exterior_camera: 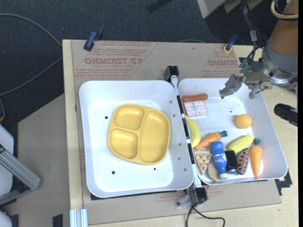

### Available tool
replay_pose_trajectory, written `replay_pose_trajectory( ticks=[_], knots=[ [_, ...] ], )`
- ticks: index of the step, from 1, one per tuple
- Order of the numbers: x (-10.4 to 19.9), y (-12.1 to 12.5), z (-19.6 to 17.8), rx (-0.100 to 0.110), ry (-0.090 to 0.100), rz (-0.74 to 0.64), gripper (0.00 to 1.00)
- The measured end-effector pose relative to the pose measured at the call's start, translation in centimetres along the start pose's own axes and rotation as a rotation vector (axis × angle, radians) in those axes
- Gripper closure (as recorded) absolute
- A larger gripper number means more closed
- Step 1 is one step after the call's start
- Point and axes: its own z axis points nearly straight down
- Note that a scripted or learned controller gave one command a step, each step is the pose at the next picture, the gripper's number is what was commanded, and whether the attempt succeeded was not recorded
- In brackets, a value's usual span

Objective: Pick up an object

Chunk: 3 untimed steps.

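Reading "CHEMCAST GP" on bench board (113, 58). Left bin (92, 126): yellow divided plate (139, 134). Right bin (270, 126): toy food. Gripper (242, 86) fingers spread, holding nothing.

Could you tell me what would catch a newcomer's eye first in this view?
The big yellow divided plate sits alone in the left bin. The right bin holds a bright jumble of toy food, including an orange ball, a carrot and a blue bottle. The pincer hangs above that bin's far edge.
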Motion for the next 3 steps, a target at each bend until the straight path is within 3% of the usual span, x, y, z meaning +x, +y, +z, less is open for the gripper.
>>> replay_pose_trajectory(
  ticks=[1, 2, 3],
  knots=[
    [-0.4, -3.5, 18.8, 0.006, 0.002, 0.001, 0.0],
    [-0.8, -6.4, 19.6, 0.002, 0.001, 0.001, 0.0],
    [-0.8, -6.3, 18.6, 0.0, 0.001, 0.001, 1.0]
  ],
)
